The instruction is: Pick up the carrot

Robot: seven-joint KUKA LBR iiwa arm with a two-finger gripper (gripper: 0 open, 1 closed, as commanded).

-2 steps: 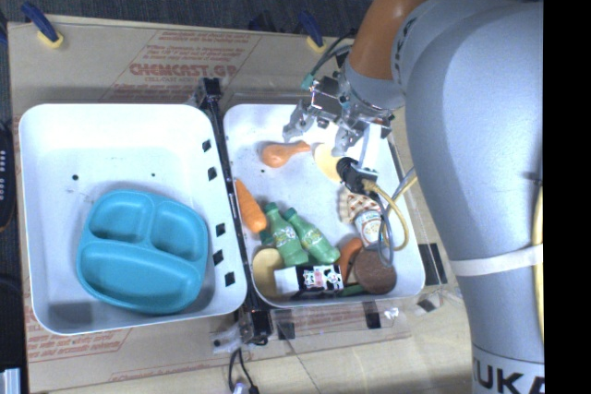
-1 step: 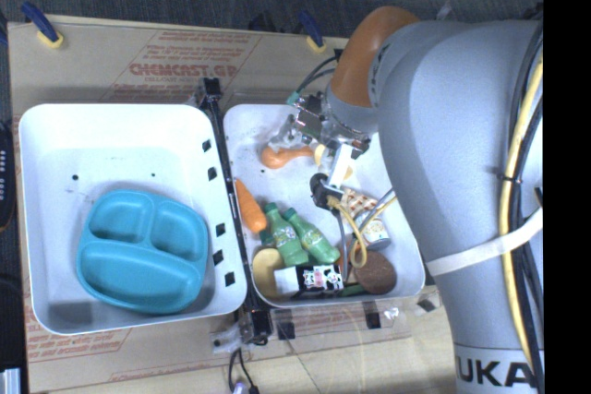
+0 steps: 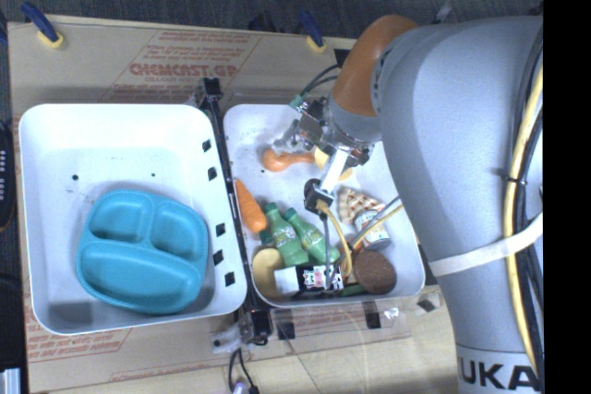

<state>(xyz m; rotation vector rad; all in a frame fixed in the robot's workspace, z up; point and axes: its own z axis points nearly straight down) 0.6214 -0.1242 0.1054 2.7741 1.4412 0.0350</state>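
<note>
The carrot (image 3: 249, 207) is a short orange cone lying against the left wall of the right bin (image 3: 242, 126), its tip pointing toward the back. My gripper (image 3: 297, 137) hangs over the back of that bin, up and to the right of the carrot and apart from it. It sits just above a pale orange, pear-shaped toy (image 3: 284, 160). The wrist and cables hide how the gripper stands.
The front of the right bin is crowded with green bottles (image 3: 297, 235), a yellow round piece (image 3: 266, 262), a brown ball (image 3: 374, 272), a waffle piece (image 3: 358, 201) and a small dark box (image 3: 314, 279). A blue divided tray (image 3: 143, 249) lies in the left bin (image 3: 55, 134).
</note>
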